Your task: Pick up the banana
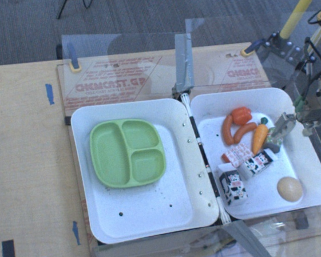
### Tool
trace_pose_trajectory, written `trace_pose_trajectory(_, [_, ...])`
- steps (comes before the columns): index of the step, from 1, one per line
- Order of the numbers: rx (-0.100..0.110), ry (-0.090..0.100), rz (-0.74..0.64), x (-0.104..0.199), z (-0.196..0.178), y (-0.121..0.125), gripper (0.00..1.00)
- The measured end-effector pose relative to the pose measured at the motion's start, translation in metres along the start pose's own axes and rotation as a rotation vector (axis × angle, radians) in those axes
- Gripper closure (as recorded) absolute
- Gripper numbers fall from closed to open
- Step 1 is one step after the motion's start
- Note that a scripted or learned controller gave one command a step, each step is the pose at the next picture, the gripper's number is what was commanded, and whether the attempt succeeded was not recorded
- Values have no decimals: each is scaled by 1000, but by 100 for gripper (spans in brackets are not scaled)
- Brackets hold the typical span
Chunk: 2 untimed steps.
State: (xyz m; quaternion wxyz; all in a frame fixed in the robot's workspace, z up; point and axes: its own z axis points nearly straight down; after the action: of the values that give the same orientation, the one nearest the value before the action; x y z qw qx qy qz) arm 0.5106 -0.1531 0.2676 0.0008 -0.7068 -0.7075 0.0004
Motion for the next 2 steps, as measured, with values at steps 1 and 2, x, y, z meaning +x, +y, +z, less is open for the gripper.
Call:
trace_pose_trajectory(1, [-4, -2, 484, -23, -123, 16, 0])
trace_pose_trajectory(2, [-1, -1, -126, -17, -98, 16, 0])
